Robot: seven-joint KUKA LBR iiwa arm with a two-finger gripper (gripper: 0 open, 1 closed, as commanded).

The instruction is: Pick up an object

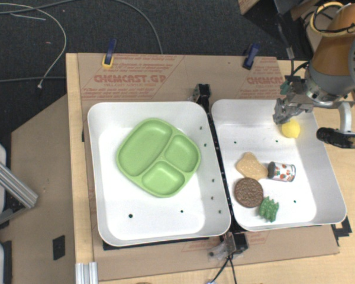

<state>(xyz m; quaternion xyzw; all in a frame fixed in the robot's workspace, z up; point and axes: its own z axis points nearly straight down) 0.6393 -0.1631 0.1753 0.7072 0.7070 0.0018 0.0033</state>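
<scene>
While jaws (282,117) hover, yellow ball (291,129) lies just beside.

I see a small round yellow object (291,129) lying at the far end of the right bin (319,212). It sits well apart from the 4 other items nearer me.

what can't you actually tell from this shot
- Gripper: whether it touches the yellow object beside it; the slanted camera view leaves the contact unclear.
- Yellow object: its upper left edge is covered by the gripper.
- Small can: label print too small to read.
- Arm: its upper part is cut off by the right edge.
</scene>
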